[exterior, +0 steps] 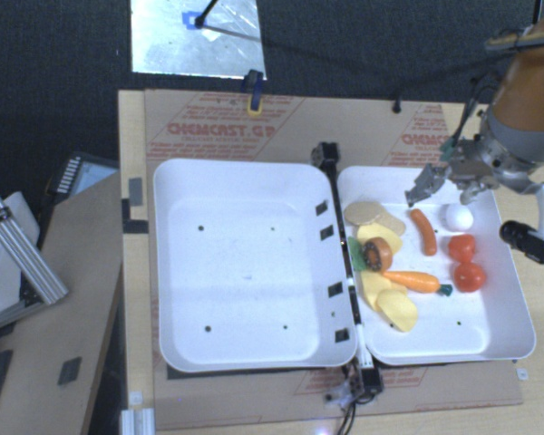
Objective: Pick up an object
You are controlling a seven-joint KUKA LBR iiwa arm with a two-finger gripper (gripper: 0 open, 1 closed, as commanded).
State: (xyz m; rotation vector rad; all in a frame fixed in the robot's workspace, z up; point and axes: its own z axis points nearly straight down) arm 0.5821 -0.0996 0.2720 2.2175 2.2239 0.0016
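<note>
**Operator:** Where is your tool right now, and what are its fingers doing?

**Observer:** Your tool (pixel 426 187) hangs over the far edge of the right bin (pixel 508 333), coming off the grey arm (pixel 526 107) with its orange band. Its two grey fingers look spread apart with nothing between them.

**Operator:** What lies closest to it?

**Observer:** Just below the fingertips you have a small orange-red sausage (pixel 423 231), long and slim, lying lengthwise away from the tool. Just beside that, toward the arm's side, sits a white egg (pixel 456 217), smooth and round. On the other side of the sausage is a flat tan slice (pixel 364 212).

**Operator:** And further out?

**Observer:** Beyond the egg you see two red tomatoes (pixel 465 261), one behind the other, glossy and round. Past the sausage lies an orange carrot (pixel 413 281) with a green tip, laid crosswise. Next to it is a brown and orange round piece (pixel 377 255) resting on pale yellow pieces (pixel 392 304). All of them are in the right bin. The left bin (pixel 245 261) lies well apart from the tool, on the same desk (pixel 208 120).
</note>
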